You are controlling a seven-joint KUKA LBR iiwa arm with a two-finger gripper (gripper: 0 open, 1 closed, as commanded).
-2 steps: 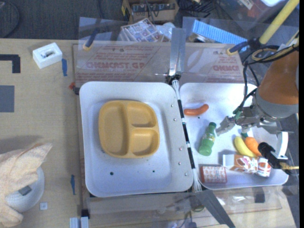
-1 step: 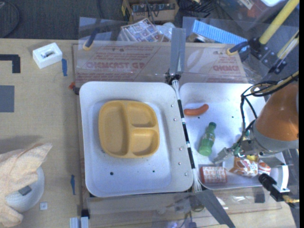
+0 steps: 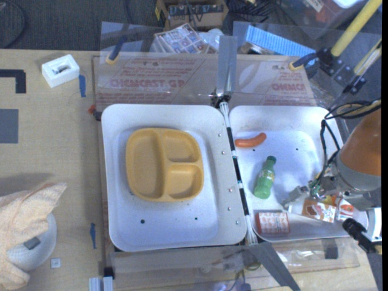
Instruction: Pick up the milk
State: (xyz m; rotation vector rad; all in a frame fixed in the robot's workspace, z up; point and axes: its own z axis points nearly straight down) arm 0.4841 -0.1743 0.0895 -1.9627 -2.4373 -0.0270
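Though lying flat near the front wall of the right bin, the milk sits right under the gripper, long axis across the bin. Cannot tell how wide the jaws stand. Nearby, a red can.

two shallow white plastic bins: smooth, slightly glossy | yellow sectioned plastic plate: matt | small green plastic bottle: glossy | bench top: matt, wood-like | cream crumpled cloth: soft

One yellow tray, one hot dog, one green bottle, one can (on its side).
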